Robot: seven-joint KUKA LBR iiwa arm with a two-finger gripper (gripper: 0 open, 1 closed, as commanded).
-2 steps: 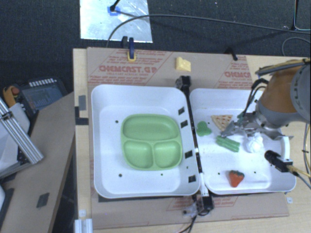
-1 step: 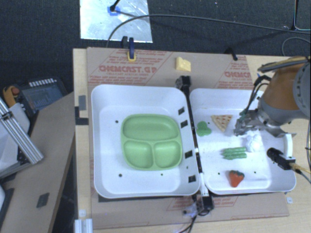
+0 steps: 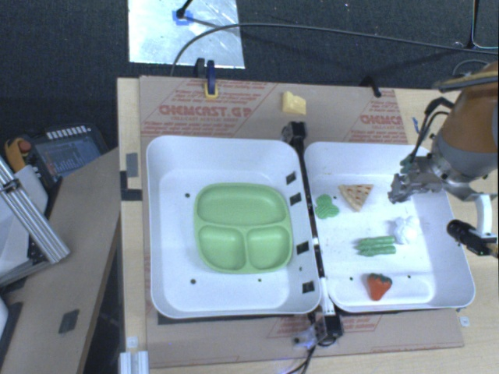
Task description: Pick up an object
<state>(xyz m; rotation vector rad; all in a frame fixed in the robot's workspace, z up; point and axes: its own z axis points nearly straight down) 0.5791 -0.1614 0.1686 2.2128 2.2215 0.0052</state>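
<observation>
The gripper hangs over the right bin, probably lining up a pick; how wide it stands I cannot tell. The pizza slice lies just left of it, the white piece nearer.

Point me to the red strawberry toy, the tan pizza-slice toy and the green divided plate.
Red strawberry toy [image 3: 379, 286], camera view, middle of its red body.
Tan pizza-slice toy [image 3: 355, 195], camera view, centre of the wedge.
Green divided plate [image 3: 242, 202], camera view, floor of its large upper compartment.
</observation>
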